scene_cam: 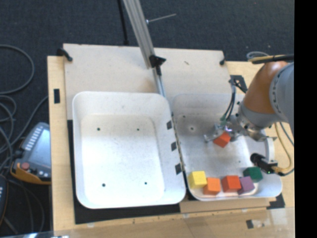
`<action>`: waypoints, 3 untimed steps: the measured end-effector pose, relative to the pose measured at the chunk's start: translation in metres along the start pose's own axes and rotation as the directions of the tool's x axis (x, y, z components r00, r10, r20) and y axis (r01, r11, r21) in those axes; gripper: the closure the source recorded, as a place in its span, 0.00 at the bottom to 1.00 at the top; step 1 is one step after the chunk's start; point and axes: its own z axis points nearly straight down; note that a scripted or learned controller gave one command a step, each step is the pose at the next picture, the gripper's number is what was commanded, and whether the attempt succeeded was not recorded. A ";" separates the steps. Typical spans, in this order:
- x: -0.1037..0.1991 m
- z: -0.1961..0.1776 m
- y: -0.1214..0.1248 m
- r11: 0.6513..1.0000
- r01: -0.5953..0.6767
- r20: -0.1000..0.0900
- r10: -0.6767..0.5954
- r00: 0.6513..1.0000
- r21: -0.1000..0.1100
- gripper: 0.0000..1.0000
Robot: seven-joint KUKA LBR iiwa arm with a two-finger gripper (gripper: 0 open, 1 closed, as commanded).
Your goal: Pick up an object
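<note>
My gripper (221,134) is hovering over the right bin (198,108), and its fingers are closing on an orange-red block (222,140), which is sitting between them, tilted with one corner pointing down toward the bin floor. The block is looking roughly cubic, so no long axis is standing out; whether it is touching the floor is hard to make out. My wrist and grey arm (267,98) are covering the bin's right wall. Along the near rim, a yellow block (198,178), an orange block (213,185), a red block (231,183) and a purple block (246,184) are lying in a row, touching or nearly so. A green block (254,173) is lying just behind the purple one. The left bin (79,133) is sitting beside it on the desk (57,133).
</note>
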 end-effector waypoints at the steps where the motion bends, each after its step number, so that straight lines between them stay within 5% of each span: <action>1: 0.000 -0.013 -0.001 1.000 0.003 0.001 -0.003 1.000 0.000 1.00; 2: 0.059 -0.063 -0.013 1.000 0.006 -0.004 -0.006 1.000 0.001 1.00; 3: 0.056 -0.060 -0.013 1.000 0.001 -0.004 -0.001 1.000 0.004 0.00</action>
